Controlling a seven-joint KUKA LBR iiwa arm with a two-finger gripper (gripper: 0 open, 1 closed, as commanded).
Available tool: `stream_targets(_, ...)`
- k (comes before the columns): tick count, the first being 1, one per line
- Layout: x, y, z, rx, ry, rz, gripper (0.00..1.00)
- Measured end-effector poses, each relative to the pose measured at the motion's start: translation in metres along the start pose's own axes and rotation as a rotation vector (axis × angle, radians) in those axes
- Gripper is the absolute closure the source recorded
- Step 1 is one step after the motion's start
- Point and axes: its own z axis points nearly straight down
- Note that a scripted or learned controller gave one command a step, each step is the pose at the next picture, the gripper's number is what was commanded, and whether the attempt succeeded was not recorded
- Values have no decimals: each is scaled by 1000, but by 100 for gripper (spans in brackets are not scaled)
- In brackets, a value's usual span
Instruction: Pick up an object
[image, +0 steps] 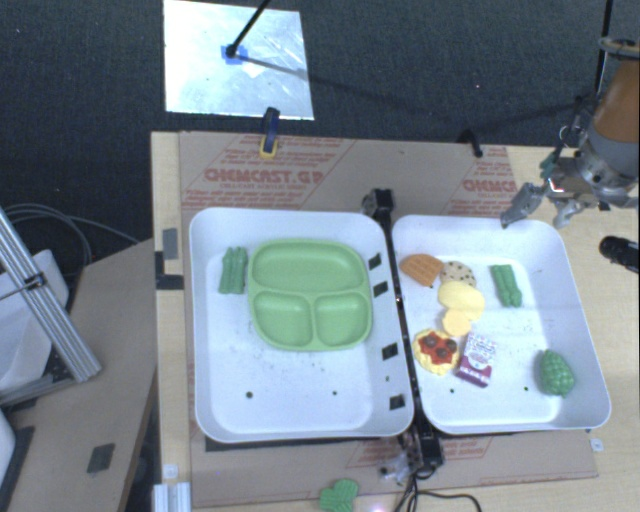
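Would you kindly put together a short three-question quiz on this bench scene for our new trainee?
1. True or false: the green divided plate lies in the left bin.
2. Which item lies nearest the front right corner of the right bin?
A. the cookie
B. the broccoli piece
C. the purple packet
3. Fill in: the gripper hangs over the right bin's back ______ corner.

Key
1. True; it sits beside a small green bundle.
2. B.
3. right, apart from all the food items.
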Motion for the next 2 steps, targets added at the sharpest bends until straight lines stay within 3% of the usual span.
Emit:
stream_targets(1,0,2,-15,-8,-3,-3,100)
stream_targets(2,0,2,-14,-7,-3,-4,0)
